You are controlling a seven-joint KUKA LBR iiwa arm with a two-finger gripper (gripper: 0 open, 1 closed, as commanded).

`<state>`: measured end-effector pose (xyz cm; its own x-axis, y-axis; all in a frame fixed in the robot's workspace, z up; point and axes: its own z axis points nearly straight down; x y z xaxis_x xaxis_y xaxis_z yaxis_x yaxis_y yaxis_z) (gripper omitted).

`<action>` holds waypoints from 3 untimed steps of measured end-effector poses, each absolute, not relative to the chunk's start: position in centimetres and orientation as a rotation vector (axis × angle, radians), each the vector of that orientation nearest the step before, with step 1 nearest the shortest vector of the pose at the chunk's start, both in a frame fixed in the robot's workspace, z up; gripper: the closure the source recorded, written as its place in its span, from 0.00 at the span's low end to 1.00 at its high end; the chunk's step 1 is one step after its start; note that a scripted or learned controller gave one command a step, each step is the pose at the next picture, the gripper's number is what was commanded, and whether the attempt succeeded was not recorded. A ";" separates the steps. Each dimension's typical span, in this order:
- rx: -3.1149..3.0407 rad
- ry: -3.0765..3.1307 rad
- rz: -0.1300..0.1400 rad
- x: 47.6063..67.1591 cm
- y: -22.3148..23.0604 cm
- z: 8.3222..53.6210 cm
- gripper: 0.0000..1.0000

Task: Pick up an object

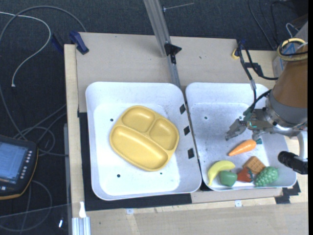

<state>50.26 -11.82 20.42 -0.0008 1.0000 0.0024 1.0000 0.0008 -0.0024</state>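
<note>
Carrot [242, 147]: orange, tapered, green stub at its thick end, lying flat and tilted, toward the near right part of the right bin [215, 131]. Gripper [236, 129] just above it in the view, fingers [232, 131] spread apart, nothing between them; contact with the carrot could not be confirmed.

Along the near edge of the right bin, close together: yellow banana [219, 169], green round piece [227, 178], red piece [243, 175], brown waffle-like piece [254, 164], green bumpy piece [266, 176] at the near right corner. Some touching; exact contacts not resolved.

Far and left parts of the right bin floor bare, white, speckled. Arm [293, 92] over the bin's right edge.

Left bin [98, 131]: yellow divided plate [144, 137] near its centre, three compartments, tilted to the bin walls, well apart from every edge. Black clips [186, 129] along the wall between the two bins.
</note>
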 end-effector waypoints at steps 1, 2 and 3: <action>-2.219 -2.220 -0.001 50.3 -11.8 20.4 0.00; -2.215 -2.216 0.006 50.3 -11.5 14.1 0.00; -2.218 -2.220 -0.001 50.4 -11.4 9.2 0.00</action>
